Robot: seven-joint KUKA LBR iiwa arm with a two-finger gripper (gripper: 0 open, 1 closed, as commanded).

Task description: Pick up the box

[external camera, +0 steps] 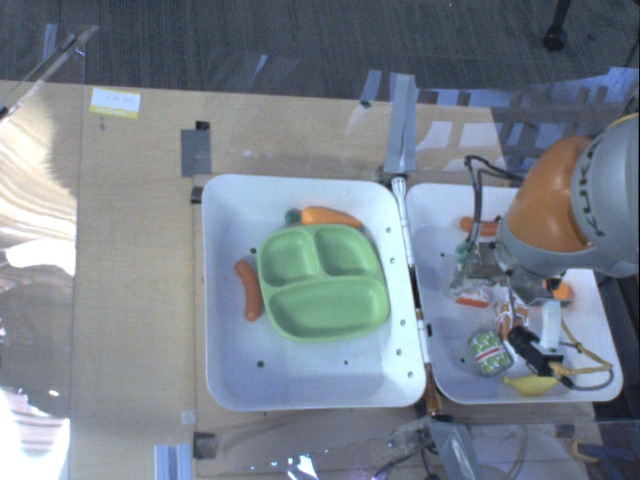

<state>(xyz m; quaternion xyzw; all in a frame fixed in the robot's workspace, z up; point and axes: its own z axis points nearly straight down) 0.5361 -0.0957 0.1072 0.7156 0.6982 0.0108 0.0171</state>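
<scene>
A small green-and-white patterned box [487, 352] lies near the front of the right bin [440, 368]. My gripper [473, 280] hangs low over the middle of that bin, under the grey and orange wrist [545, 213]. It is a short way behind the box and apart from it. A small red piece [472, 302] lies right below the gripper.
A yellow banana [530, 385] lies at the right bin's front edge, and orange pieces lie at its back [478, 226] and right [562, 290]. The left bin [225, 368] holds a green divided tray [322, 280], a carrot [330, 215] and a sausage [249, 288].
</scene>
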